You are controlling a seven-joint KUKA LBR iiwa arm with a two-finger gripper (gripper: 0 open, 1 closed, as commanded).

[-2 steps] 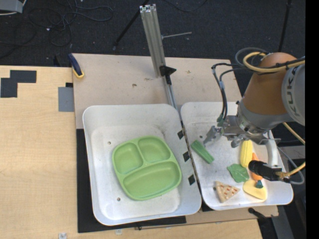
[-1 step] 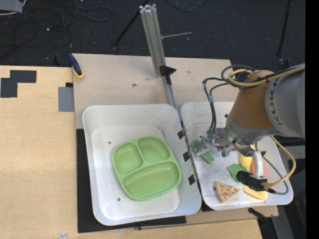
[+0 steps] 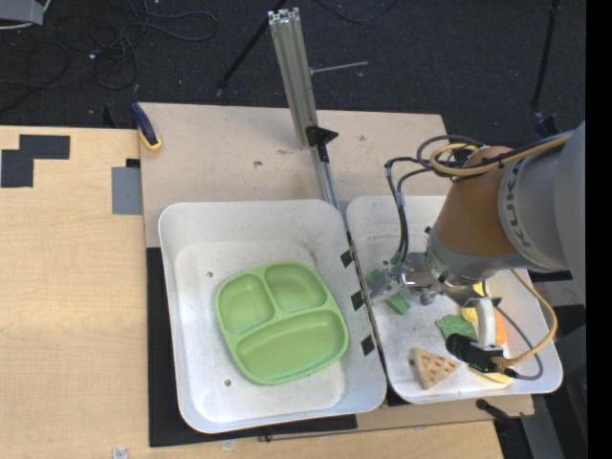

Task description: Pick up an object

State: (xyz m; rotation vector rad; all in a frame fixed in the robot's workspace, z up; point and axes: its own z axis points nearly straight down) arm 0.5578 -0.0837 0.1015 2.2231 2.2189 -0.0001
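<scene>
**Tool low in the right bin, among small pieces**

The arm [image 3: 478,218] comes in from 3 o'clock and covers the right bin's [image 3: 400,344] 1 to 3 o'clock part. The tool [image 3: 404,280] sits low near the bin's middle, toward its 9 o'clock wall. Whether it is wide, narrow or holding anything cannot be told at this slant.

A green piece [image 3: 399,304] lies just at the tool's 6 o'clock, close to it or touching. It is too small to give its long axis. A second green bit [image 3: 375,278] lies at the tool's 9 o'clock, hard by the wall between the bins, with little room on that side. A green block [image 3: 453,325] lies at the tool's 4 o'clock, its long axis running roughly 10 to 4. A pizza slice [image 3: 433,367] lies flat near the 6 o'clock rim. Bare white floor is open between the slice and the green piece, and along the 7 o'clock corner.

The left bin [image 3: 191,256] carries a green divided plate [image 3: 282,323], set askew, with open floor at 12 and 9 o'clock.

Both bins stand on a pale desk [image 3: 229,151]. A metal post [image 3: 296,75] rises at their 12 o'clock, above dark floor with cables.
</scene>
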